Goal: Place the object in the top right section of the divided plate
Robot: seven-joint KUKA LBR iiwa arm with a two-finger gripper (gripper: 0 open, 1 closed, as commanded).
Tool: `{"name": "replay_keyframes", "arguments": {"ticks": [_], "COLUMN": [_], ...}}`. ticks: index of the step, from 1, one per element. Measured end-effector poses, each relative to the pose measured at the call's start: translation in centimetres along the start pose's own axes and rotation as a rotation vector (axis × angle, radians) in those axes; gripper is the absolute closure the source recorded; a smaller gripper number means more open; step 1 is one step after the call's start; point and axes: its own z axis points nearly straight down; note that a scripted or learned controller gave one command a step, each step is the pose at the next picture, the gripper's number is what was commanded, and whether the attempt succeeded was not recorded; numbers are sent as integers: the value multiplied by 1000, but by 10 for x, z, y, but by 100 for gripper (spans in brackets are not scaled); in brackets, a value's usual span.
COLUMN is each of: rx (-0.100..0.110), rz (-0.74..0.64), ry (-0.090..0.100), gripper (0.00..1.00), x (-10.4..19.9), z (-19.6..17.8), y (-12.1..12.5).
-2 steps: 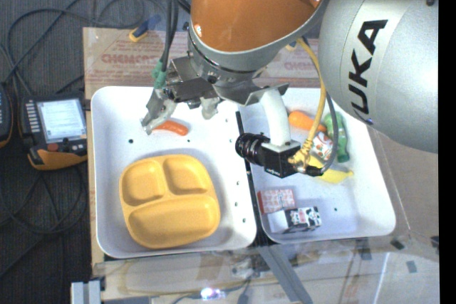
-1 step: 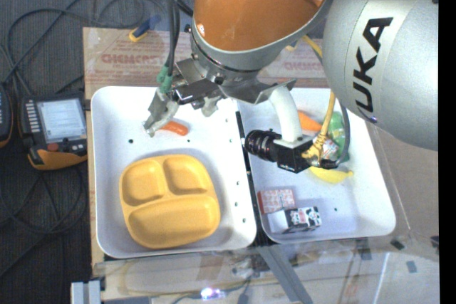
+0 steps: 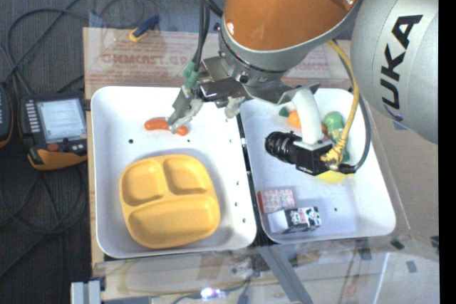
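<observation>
1. Toward the bottom of the frame, in the left bin (image 3: 107, 238), a yellow divided plate (image 3: 169, 201) is seen lying flat; its sections are empty, and the top right section (image 3: 187, 176) is the one nearest the gripper.
2. At the lower right, in the right bin (image 3: 370, 221), a small red-and-white packet (image 3: 276, 200) and a small black-and-white item (image 3: 303, 218) are seen; what they are cannot be made out.
3. Higher in the frame, just above the plate, an orange object (image 3: 158, 125) is found on the left bin's floor, its long axis running roughly left to right across the picture.
4. The gripper (image 3: 182, 114) is seen directly over the right end of that object, fingertips down at it. Whether the fingers are parted or closed on the object cannot be told, since they overlap it.
5. The coming move is judged to turn on this: the target section lies below and slightly right of the object in the picture, near by.
6. Farther up and right, green and orange items (image 3: 332, 122) in the right bin are partly hidden by the arm's camera mount (image 3: 303, 146) and cable.
</observation>
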Motion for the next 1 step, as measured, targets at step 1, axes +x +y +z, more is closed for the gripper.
{"name": "replay_keyframes", "arguments": {"ticks": [1], "rx": [0], "rz": [-42], "ry": [-1], "gripper": [0], "x": [34], "z": [1], "y": [17]}}
